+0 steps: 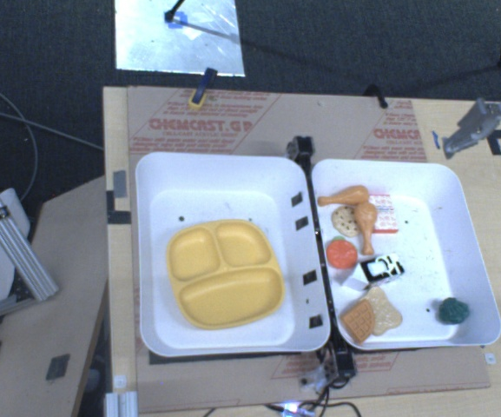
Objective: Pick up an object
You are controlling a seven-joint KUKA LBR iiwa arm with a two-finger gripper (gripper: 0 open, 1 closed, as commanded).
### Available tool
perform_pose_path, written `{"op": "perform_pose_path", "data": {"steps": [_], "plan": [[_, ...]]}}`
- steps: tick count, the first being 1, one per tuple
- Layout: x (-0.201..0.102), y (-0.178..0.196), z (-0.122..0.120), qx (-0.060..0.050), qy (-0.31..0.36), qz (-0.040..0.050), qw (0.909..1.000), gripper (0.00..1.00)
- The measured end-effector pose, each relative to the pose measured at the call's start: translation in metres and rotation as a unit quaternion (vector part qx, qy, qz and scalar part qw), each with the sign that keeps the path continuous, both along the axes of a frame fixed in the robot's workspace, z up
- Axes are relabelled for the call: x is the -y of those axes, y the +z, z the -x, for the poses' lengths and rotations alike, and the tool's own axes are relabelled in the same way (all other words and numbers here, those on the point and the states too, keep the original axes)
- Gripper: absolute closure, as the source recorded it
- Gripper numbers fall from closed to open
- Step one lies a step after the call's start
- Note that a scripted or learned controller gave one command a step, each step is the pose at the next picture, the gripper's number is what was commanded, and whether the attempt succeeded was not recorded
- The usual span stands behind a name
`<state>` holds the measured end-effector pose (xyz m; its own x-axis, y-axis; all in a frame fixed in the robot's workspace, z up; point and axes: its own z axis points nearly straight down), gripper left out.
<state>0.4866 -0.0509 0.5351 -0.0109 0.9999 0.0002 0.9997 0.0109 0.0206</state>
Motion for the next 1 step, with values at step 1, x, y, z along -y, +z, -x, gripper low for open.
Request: {"op": "perform_pose_path", "data": {"steps": [1], "plan": [[0.0029,0.0032,-0.0008,-0.006,-0.001,0.0010,1.0000,1.00]]}}
